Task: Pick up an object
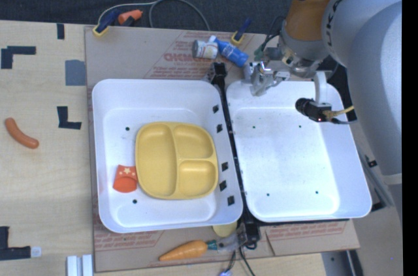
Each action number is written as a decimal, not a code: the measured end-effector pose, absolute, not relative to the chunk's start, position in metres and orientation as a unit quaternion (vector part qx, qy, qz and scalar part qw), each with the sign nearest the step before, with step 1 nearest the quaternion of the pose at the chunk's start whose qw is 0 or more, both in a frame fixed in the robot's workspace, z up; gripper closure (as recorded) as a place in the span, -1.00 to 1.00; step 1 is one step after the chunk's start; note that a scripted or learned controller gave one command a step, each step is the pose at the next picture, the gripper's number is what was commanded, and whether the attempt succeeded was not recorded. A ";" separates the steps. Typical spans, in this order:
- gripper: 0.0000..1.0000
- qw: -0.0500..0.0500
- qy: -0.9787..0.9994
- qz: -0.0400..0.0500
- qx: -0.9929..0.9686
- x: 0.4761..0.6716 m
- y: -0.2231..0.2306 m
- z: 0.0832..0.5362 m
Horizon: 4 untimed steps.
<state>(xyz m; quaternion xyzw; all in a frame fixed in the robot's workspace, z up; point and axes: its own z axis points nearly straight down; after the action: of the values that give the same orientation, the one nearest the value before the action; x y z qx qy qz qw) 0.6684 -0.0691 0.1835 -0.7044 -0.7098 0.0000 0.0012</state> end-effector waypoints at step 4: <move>1.00 0.004 -0.710 0.002 -0.704 0.667 0.005 0.186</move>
<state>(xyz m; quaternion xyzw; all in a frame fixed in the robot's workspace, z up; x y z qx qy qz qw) 0.6668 0.0051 0.1859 -0.7041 -0.7100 0.0016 0.0036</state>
